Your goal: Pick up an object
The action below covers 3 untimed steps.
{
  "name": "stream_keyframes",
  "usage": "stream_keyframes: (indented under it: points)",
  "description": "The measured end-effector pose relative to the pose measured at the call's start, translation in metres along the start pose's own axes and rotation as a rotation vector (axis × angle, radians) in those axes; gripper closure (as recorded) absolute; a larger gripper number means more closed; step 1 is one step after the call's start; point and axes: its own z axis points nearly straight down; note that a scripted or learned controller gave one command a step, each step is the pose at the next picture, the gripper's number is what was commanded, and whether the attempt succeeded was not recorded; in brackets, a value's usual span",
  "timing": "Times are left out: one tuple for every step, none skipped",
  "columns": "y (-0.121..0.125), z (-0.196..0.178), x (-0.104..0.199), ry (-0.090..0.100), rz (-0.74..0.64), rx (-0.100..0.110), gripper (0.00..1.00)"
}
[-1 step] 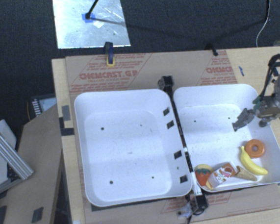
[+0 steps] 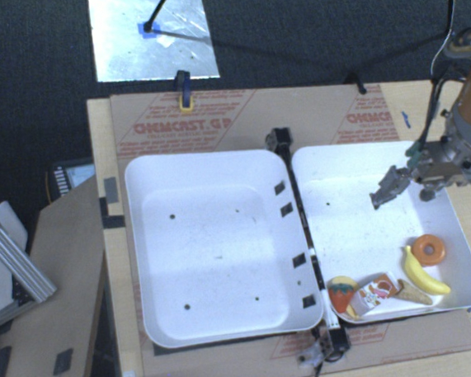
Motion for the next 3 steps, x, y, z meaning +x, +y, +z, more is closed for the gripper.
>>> stream_keyframes:
  points:
    - [0.002,-0.121,0.072,0.002,-0.001,-0.010,0.00]
    - [0.002,-0.196,0.153,0.003,-0.002,-0.003,0.00]
    - [0.001,-0.160,0.039,-0.002,0.020,0.006,0.00]
